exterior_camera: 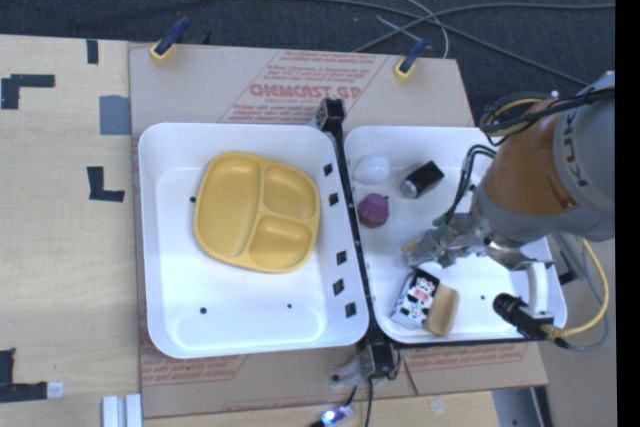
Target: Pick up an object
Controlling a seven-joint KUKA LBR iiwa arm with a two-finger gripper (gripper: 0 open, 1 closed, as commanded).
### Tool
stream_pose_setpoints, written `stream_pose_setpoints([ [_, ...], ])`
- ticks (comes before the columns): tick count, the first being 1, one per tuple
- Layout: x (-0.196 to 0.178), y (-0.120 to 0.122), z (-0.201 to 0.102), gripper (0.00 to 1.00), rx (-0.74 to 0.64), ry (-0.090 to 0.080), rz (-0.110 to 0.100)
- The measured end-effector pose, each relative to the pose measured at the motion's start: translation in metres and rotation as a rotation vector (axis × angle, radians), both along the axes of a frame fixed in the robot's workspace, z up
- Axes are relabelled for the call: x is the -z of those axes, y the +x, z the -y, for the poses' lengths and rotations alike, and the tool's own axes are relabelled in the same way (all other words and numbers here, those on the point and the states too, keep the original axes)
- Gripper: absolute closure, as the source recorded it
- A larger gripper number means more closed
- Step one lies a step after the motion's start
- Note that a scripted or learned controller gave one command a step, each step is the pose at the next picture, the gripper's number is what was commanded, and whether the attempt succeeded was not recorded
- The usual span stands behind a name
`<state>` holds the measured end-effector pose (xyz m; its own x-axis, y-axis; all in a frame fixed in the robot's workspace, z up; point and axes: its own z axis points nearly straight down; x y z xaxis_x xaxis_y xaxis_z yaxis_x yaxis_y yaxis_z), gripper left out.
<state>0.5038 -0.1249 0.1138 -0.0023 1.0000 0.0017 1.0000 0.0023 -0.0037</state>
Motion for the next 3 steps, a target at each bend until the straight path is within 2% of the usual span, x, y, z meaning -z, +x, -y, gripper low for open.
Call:
stream_pose_setpoints([
  [2, -0.098, -0.007, -0.005, 1.00, 0.001, -0.003, 0.008],
  [3, -0.109, -0.002, -0.054, 1.00, -0.004, 0.000, 0.004],
])
